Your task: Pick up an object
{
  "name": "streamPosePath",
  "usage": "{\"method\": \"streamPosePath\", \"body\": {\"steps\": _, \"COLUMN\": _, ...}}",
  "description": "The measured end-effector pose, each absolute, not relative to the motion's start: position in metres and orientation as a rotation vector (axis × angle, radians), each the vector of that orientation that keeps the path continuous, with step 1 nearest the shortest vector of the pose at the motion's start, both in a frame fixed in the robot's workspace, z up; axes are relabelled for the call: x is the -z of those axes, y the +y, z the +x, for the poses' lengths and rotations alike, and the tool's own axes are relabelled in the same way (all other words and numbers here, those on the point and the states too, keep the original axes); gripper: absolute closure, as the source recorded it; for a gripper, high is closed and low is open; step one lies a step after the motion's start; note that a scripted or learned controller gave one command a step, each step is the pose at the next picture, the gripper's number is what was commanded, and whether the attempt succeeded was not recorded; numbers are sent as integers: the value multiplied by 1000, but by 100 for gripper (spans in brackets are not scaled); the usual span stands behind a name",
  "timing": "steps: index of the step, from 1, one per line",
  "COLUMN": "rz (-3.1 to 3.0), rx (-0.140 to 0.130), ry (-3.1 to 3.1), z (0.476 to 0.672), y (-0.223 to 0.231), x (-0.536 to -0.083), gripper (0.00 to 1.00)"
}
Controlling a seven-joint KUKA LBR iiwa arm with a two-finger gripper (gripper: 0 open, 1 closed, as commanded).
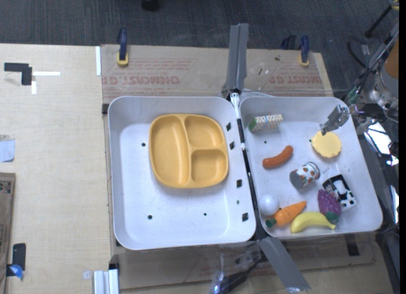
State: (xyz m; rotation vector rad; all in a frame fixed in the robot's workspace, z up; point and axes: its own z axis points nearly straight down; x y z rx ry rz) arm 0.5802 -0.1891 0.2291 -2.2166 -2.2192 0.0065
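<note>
Two-finger gripper (334,120) (finger state cannot be told) hovers by flat pale-yellow round disc (327,145), judged light, stiff; grasp its edges.

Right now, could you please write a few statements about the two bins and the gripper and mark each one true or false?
1. The yellow divided plate lies in the left bin. True.
2. The banana lies in the left bin. False: it lies in the right bin, near its front edge, beside the carrot.
3. The gripper is above the right bin, close to the pale yellow round piece. True.
4. The sausage rests on the plate. False: it lies on the floor of the right bin.
5. The gripper holds the purple grapes. False: they lie in the bin, apart from it.
</note>
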Motion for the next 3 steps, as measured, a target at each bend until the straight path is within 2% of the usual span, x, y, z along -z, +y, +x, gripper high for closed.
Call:
{"method": "streamPosePath", "body": {"steps": 1, "rz": -2034, "rx": -5, "ry": -2392, "z": 548, "y": -178, "x": -333, "gripper": 0}}
{"method": "streamPosePath", "body": {"steps": 2, "rz": -1910, "rx": -4, "ry": -2489, "z": 547, "y": -168, "x": -203, "gripper": 0}}
{"method": "streamPosePath", "body": {"steps": 3, "rz": -2023, "rx": -4, "ry": -2401, "z": 509, "y": -173, "x": -260, "gripper": 0}}
